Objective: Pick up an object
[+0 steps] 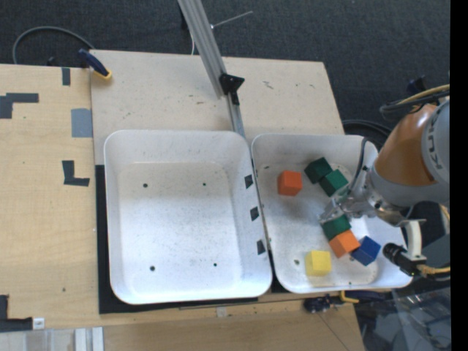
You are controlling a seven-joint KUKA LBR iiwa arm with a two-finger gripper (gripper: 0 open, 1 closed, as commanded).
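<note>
Reaching in from the right, the grey arm with its orange band hangs over the right bin, and its gripper sits low among the blocks near the bin's right side. Whether anything is pinched there cannot be told; the metal tip blurs into the blocks beneath it.

Largest on the bench is the left bin, a shallow white tray with a speckled floor. It lies side by side with the right bin, their rims touching along the middle.

All the blocks lie in the right bin. A dark green block and a green block touch each other near the far side, just above the gripper. An orange block lies alone to their left. Just below the gripper, another green block, an orange block and a blue block huddle together. A yellow block rests near the front rim.
</note>
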